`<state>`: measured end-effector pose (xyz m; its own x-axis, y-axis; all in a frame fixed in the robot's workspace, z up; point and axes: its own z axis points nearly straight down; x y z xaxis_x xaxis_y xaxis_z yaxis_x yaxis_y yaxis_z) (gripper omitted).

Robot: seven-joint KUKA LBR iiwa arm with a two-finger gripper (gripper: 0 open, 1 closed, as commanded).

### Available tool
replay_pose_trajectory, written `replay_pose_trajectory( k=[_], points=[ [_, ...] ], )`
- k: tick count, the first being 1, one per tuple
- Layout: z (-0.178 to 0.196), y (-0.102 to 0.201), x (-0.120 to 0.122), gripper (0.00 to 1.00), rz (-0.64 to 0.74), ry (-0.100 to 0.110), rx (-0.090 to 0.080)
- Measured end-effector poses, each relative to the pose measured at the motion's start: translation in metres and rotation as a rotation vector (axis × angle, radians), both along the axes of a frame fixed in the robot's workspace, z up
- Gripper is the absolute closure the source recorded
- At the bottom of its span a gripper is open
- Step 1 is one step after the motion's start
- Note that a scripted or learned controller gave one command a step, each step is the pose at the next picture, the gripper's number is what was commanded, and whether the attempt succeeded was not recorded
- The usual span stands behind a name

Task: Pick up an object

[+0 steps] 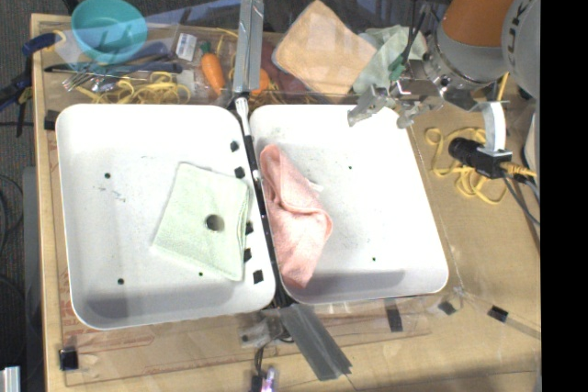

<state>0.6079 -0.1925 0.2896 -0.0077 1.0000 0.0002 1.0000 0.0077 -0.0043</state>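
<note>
Pink cloth (292, 214) lies bunched at the left side of the right bin (386, 197), near the frame centre. The claw (390, 101) hangs at upper right, above the bin's far rim, spread and holding nothing. I think it should descend onto the cloth's thick fold. A green cloth (204, 220) lies in the left bin (110, 197); the divider (246, 60) stands close by.

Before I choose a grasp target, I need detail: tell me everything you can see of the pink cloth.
The pink cloth is a soft, crumpled fabric, pale pink, bunched into a long lump with folds. It lies in the right bin, along that bin's left wall, running from near the far edge toward the near one. Its left side presses against the divider between the bins. Nothing rests on it, and the hand is apart from it, over the bin's far rim.
</note>
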Motion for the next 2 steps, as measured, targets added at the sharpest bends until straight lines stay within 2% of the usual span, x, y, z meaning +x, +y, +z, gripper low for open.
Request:
replay_pose_trajectory(
  k=[1,2],
  points=[
    [-0.162,-0.016,-0.004,0.00,0.164,0.001,0.002],
    [-0.190,0.035,-0.063,0.00,0.249,-0.002,0.000]
  ],
)
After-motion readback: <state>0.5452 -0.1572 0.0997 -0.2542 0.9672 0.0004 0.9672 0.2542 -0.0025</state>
